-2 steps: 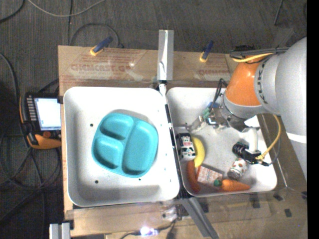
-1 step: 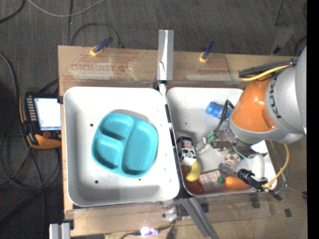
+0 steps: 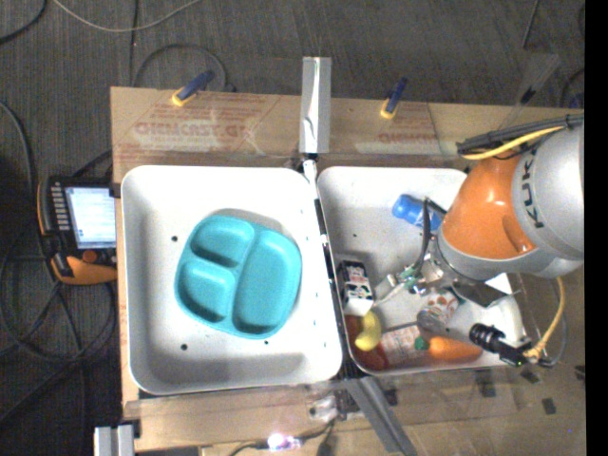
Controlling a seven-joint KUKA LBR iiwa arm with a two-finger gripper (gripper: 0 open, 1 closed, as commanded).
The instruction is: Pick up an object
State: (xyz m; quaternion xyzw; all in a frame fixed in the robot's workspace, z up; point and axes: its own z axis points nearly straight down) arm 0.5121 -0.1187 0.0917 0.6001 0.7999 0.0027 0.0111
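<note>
Roughly counted, objects to pick: about seven are heaped in the right bin [image 3: 380, 190], mostly along its near edge and lower left corner.
Blue object [image 3: 408, 209]: one, lying apart from the heap toward the far side, partly hidden by the arm.
Yellow piece [image 3: 370, 326]: one, touching a red piece [image 3: 372, 357] just below it.
Orange carrot-shaped item [image 3: 454, 350]: one, laid along the near wall, beside a clear bottle-like item [image 3: 410, 340].
Black-and-white box [image 3: 355, 283]: one, against the left wall.
Gripper [image 3: 418, 275]: seen low over the middle of the right bin; whether it is spread or closed cannot be told.
Arm [image 3: 518, 207]: the orange band covers the bin's right part.
Left bin [image 3: 142, 255]: one teal divided tray [image 3: 239, 274] is held, with three compartments.
Clamps: two, blue and yellow [image 3: 193, 86], on the far board.
</note>
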